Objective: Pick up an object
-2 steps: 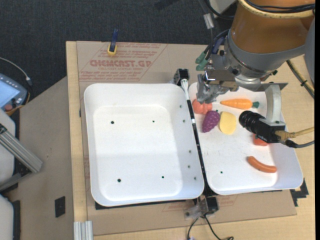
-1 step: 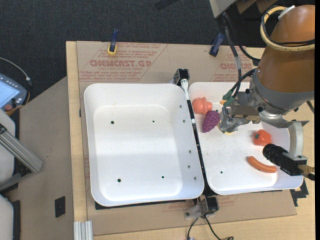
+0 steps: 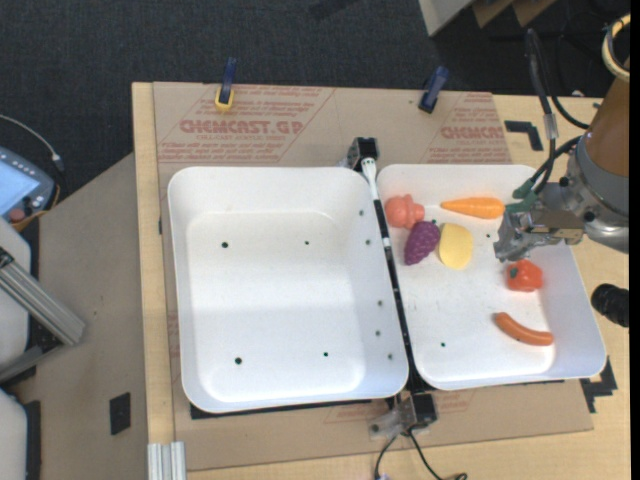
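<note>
While the gripper [image 3: 516, 250] is hovering just above the red pepper [image 3: 524, 277] in the right bin [image 3: 590, 343], fingers seemingly parted and empty, descending and closing is looking next.

Desk [image 3: 300, 118] was covered in brown printed board, clipped at the far edge by a yellow clamp [image 3: 226, 96] and a blue clamp [image 3: 434, 89]. Dark carpet floor [image 3: 120, 28] surrounded it.
</note>
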Robot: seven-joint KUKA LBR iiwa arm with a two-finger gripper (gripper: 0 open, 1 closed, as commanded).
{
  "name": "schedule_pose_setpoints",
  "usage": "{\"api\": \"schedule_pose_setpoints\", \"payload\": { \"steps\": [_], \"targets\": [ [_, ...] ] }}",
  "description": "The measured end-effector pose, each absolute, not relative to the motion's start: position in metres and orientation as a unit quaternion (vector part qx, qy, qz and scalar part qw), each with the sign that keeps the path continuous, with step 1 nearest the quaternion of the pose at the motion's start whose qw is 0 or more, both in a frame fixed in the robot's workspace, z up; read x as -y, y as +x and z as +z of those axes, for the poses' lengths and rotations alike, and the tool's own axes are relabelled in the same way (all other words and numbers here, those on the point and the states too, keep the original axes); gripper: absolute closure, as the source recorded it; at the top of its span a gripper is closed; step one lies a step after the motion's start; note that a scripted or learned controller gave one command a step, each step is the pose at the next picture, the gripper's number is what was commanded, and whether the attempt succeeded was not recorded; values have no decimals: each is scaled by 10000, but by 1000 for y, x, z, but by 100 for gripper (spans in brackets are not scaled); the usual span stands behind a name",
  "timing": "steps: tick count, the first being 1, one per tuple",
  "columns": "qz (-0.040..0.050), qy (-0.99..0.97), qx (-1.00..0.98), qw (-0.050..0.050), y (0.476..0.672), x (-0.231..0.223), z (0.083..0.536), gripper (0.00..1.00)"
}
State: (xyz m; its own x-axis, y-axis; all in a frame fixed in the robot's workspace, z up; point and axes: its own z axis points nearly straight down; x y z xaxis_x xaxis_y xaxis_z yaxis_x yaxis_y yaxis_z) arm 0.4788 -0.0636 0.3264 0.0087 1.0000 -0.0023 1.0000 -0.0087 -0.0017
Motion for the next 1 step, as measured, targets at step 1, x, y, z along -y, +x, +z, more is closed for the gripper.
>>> {"api": "schedule_pose_setpoints", "payload": {
  "steps": [1],
  "targets": [
    [-45, 7082, -7059, -58, 477, 66, 192, 100]
  ]
}}
